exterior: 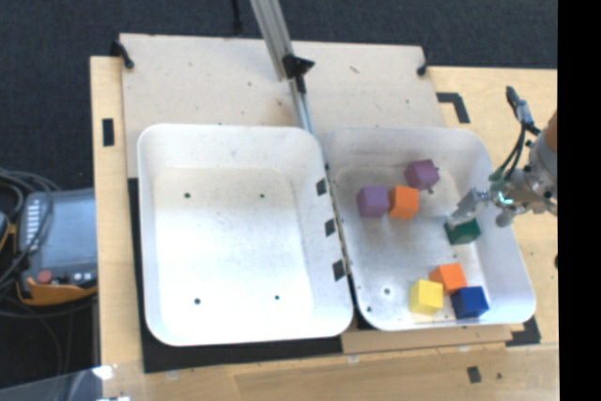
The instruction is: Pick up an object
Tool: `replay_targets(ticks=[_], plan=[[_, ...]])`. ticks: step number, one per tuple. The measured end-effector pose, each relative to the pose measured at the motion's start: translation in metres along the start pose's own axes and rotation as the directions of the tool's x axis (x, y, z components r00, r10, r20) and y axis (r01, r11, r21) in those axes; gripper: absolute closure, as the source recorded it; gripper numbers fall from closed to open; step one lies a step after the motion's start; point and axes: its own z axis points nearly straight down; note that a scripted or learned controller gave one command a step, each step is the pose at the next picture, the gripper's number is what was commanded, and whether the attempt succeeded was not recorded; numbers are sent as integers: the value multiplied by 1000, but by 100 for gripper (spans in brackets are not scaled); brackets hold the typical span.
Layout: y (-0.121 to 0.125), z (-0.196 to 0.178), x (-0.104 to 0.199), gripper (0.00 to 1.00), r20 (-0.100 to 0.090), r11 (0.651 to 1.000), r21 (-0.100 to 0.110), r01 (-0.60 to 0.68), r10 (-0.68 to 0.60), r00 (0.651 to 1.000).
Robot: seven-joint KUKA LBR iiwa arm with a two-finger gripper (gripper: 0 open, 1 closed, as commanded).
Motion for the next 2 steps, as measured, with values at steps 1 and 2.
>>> replay_targets(ticks=[1, 2], plan=[[1, -2, 0, 0, 1, 1000, -5, 0, 0, 1000], [-1, 61, 0, 0, 3, 1000, 2, -3, 3, 1000]])
